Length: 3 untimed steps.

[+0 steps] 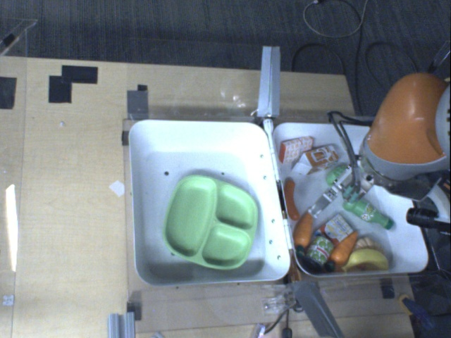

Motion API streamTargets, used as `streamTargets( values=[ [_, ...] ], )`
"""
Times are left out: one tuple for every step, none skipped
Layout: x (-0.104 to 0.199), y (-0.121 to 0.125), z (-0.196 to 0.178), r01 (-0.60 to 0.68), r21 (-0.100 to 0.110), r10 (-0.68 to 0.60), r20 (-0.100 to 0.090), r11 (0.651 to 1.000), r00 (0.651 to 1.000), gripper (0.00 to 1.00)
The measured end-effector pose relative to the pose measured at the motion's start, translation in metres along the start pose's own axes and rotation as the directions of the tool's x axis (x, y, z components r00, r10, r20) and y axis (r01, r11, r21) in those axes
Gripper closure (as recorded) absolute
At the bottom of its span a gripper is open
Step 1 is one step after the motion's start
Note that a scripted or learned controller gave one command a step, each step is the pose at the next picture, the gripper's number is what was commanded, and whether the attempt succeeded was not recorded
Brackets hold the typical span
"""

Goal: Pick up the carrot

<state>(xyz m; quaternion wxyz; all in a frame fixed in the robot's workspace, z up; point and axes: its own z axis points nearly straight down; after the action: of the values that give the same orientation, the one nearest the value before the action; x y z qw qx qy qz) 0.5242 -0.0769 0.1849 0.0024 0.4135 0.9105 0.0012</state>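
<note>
Left white bin (141, 210) occupied by green divided plate (210, 222), three compartments, set slightly toward near side. Right white bin (416, 259) crowded: small red-and-white carton (296, 148) at far left corner, orange snack packet (322, 158) just beside it. Red sausage (289, 197) laid along left wall. Green bottle (368, 212) lying tilted mid-bin. Small can (320, 249) at near edge, banana (366, 260) to its right. Black cables (338, 20) looped on dark floor beyond bench.
</note>
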Motion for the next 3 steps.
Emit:
streamTargets(
  values=[
    [0.079,0.020,0.000,-0.384,0.003,0.384,-0.002,0.923,0.923,0.00],
    [0.092,0.032,0.000,0.084,0.001,-0.084,-0.002,0.996,0.996,0.00],
    [0.081,0.127,-0.132,-0.104,-0.003,0.104,0.001,0.995,0.995,0.00]
  ],
)
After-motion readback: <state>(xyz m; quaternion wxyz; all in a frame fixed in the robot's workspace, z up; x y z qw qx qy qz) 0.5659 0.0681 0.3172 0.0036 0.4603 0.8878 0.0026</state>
